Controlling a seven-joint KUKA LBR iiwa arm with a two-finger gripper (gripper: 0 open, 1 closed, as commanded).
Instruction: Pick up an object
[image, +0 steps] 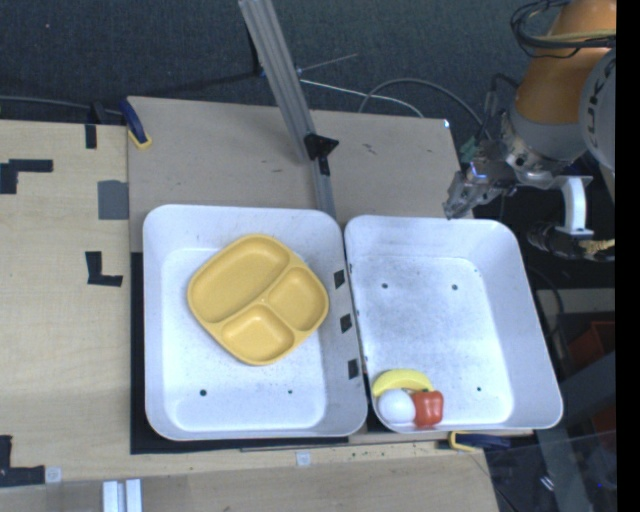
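The tool (462, 195) hangs just past the far right corner of the right bin (520, 300), up by the rim. It's small and dark against the bench (230, 150), so I can't tell its state, and nothing visible is in it.

Stuff worth grabbing is all at the opposite end: a little cluster jammed into the near left corner of that bin. There's a white ball (396, 406), a red piece (428, 407) touching it on the right, and a yellow curved thing (402, 380), maybe a toy banana, draped over the back of both. The left bin (160, 330) holds a yellow divided plate (258, 298) lying flat in the middle.

What could go sideways, in my opinion:
- The cluster is tight against two bin walls, so a straight-down approach may clip the rim or the divider between the bins.
- Three items touching means the tool could wedge between them and shove them apart instead of closing on one.
- The ball looks round and smooth, likely to squirt out.
- The plate is wide and low, with not much to bite on except the edge.
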